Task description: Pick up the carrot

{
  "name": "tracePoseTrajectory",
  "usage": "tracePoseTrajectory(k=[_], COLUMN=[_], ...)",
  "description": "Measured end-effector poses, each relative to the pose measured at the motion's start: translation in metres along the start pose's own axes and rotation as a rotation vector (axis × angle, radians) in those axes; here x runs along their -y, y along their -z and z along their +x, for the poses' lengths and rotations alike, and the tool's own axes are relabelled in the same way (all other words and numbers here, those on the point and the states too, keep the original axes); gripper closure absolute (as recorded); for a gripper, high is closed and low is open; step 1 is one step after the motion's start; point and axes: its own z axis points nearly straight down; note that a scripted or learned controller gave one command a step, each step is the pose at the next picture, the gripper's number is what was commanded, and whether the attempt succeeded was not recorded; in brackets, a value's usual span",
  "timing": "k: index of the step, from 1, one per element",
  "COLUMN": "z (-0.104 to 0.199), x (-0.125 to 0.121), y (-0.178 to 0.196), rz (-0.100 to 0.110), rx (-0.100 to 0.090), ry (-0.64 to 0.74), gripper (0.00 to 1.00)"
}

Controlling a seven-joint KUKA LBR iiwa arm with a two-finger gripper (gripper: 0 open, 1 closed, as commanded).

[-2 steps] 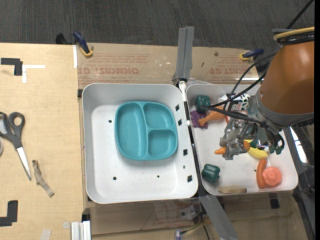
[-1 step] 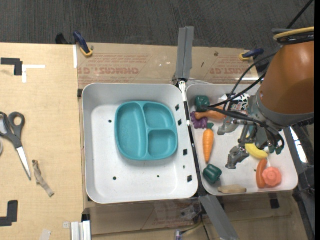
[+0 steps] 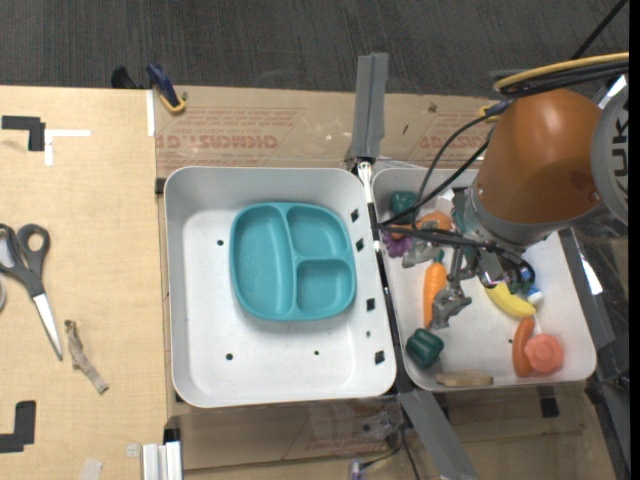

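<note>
The carrot (image 3: 432, 286) is a short orange piece lying nearly upright in the picture, in the left half of the right bin (image 3: 575, 298). My gripper (image 3: 452, 305) hangs low over that bin, right beside the carrot's lower right side. The carrot looks to be resting on the bin floor and is not lifted. The wrist and the big orange band (image 3: 540, 158) hide the middle and back of the right bin.
In the right bin are a banana (image 3: 510, 301), a pink and orange toy (image 3: 538, 353), a dark green piece (image 3: 424, 345), a purple piece (image 3: 396, 248) and a tan stick (image 3: 465, 378). A teal divided plate (image 3: 294, 260) lies in the left bin (image 3: 200, 348). Scissors (image 3: 32, 268) lie on the bench.
</note>
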Motion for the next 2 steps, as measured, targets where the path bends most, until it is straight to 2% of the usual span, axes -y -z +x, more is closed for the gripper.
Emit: tracePoseTrajectory(k=[1,2], z=[0.033,-0.017], x=[0.035,0.073], y=[0.000,-0.099], rz=[0.000,0.000], rx=[0.000,0.002], ry=[-0.161,-0.102], gripper=[0.00,0.00])
